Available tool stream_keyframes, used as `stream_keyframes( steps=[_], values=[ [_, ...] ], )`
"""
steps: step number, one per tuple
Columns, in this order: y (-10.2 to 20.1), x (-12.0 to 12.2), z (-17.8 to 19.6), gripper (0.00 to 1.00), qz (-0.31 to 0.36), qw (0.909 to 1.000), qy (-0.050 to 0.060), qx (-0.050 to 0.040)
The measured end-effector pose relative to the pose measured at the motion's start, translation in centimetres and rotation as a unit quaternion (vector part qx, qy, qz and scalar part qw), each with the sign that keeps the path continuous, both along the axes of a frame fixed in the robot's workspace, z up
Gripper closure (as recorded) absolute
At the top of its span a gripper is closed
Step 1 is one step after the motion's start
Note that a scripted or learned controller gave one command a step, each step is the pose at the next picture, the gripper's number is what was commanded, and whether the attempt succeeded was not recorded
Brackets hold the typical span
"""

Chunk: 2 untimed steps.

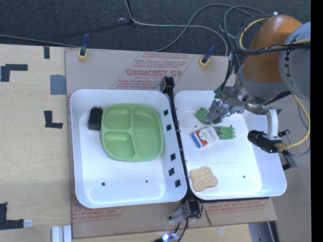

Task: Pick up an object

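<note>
Gripper (pixel 216 114): hanging low in right bin (pixel 262 183), over green leafy toy (pixel 203 115) at bin's upper left; grip state — cannot tell.
Small carton (pixel 204 136), second green piece (pixel 226 132), cracker (pixel 203 178): lying loose on bin floor.
Left bin (pixel 86 180): holding green divided plate (pixel 132 132), black block (pixel 95 118).
Progress: nothing lifted yet; grasp, raise pending.

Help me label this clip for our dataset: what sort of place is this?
Probably a robotics lab test bench: two white bins clamped on a cardboard sheet, loose cables trailing behind, and toy-like items such as a green divided plate set out for picking.
</note>
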<state>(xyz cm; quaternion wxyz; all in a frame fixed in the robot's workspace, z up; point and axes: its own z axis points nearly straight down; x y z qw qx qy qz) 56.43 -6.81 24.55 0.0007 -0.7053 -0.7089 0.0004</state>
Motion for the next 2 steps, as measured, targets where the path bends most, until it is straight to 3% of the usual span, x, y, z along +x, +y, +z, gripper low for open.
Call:
stream_keyframes(
  steps=[2],
  values=[
    [10.2, 0.9, -2.7, 1.00, 0.000, 1.0000, 0.000, -0.0002]
  ],
)
